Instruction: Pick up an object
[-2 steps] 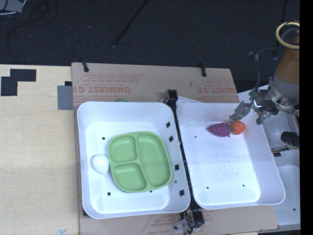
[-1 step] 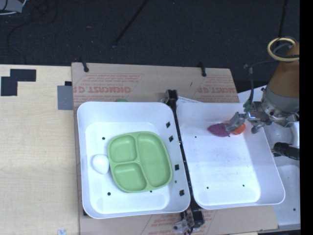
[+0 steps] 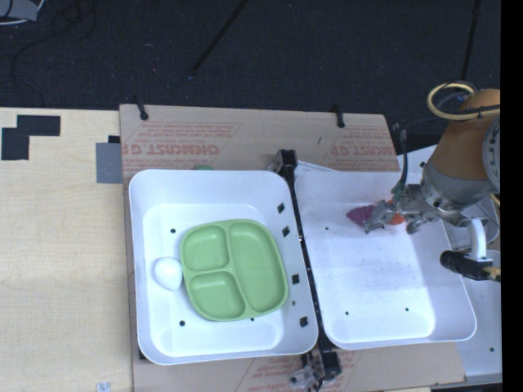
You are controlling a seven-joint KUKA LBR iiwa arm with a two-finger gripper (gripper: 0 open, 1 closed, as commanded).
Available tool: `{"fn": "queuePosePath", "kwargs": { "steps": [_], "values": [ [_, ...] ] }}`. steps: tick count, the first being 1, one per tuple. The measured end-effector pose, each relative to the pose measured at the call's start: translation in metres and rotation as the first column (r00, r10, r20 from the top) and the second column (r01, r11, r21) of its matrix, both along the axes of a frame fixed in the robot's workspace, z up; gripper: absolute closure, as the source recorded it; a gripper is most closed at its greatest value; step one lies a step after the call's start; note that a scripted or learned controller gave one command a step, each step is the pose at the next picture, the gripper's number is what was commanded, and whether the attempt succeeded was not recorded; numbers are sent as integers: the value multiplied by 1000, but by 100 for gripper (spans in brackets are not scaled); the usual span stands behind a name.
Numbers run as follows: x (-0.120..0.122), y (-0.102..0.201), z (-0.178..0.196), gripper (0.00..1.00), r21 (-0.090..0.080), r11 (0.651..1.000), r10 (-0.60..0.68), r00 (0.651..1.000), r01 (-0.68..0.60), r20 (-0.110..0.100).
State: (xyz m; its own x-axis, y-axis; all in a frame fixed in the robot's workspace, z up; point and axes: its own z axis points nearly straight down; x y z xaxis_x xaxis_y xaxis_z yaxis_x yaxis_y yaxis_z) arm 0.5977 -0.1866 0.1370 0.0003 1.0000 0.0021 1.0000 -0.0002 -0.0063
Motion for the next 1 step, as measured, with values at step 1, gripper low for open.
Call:
{"fn": "queuePosePath", "kwargs": {
  "steps": [1],
  "values": [
    [1, -1, 13, 100, -1, 1000, -1, 1000, 1, 3]
  ]
}}
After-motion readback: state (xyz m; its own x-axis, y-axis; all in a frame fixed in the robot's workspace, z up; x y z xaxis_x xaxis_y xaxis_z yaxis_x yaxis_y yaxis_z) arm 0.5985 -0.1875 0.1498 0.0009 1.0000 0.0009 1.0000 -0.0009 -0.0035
